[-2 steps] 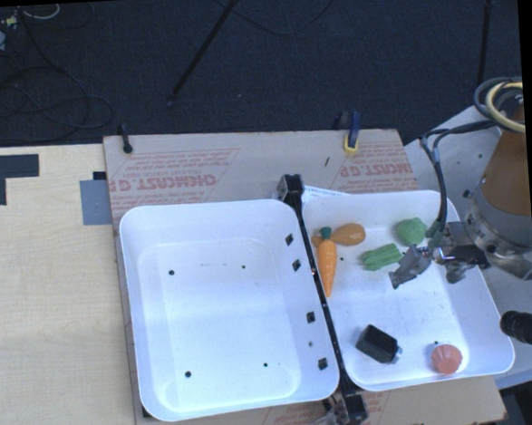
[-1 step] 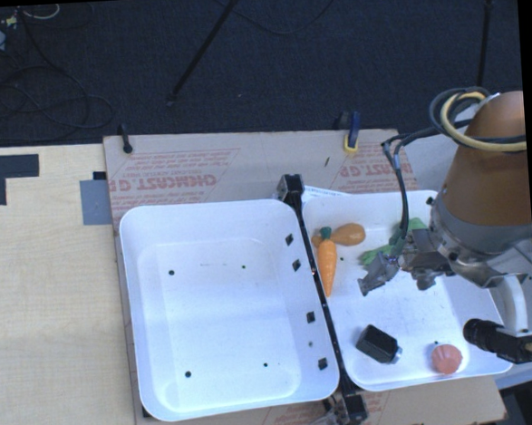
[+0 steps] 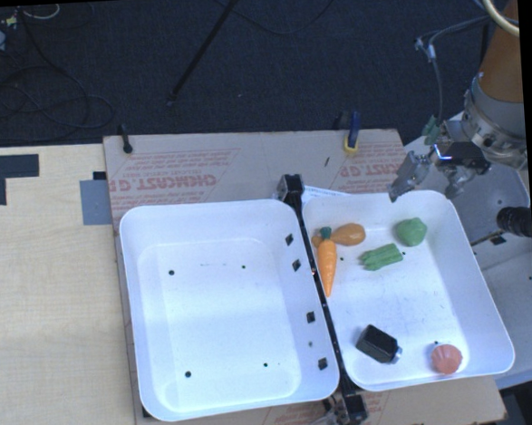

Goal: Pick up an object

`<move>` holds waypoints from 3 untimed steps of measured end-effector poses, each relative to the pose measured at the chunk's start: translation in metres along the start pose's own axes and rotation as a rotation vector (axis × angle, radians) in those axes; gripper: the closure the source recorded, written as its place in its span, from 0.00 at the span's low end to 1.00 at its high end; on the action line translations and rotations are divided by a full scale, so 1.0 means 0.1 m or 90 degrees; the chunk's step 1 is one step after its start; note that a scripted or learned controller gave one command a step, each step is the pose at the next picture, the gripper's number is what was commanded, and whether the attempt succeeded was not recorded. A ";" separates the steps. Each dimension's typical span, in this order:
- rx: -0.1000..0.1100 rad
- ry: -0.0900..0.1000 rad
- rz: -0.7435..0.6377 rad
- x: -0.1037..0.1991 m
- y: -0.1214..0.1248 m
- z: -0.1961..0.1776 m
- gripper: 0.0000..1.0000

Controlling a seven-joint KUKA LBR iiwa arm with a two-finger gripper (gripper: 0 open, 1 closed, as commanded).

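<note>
The right bin (image 3: 486, 301) holds several small items. An orange carrot (image 3: 327, 264) lies along its left wall, with an orange lump (image 3: 348, 235) beside the carrot's top. A flat green piece (image 3: 381, 257) and a rounded green piece (image 3: 411, 231) lie toward the far side. A black block (image 3: 378, 344) and a pinkish ball (image 3: 446, 359) sit near the front edge. My gripper (image 3: 430, 182) hangs over the bin's far right corner, above and right of the rounded green piece. It is open, and nothing sits between its fingers (image 3: 405, 181).
The left bin (image 3: 142, 261) adjoins the right one along a black divider (image 3: 311, 276). Both rest on a cardboard sheet (image 3: 209, 170) with a yellow clamp (image 3: 352, 141) at its far edge. Cables run behind the bench.
</note>
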State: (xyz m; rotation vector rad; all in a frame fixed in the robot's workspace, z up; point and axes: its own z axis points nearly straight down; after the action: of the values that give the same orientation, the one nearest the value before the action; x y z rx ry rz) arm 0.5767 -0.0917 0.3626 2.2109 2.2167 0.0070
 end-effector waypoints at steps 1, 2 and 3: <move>0.016 0.004 0.003 0.06 -0.58 1.10 0.00; 0.001 0.000 0.005 -0.61 -0.69 -0.22 0.00; 0.000 0.003 -0.004 0.16 -0.88 -1.46 0.00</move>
State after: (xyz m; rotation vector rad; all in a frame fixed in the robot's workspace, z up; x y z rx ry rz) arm 0.4874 -0.0750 0.5076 2.2064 2.2259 0.0120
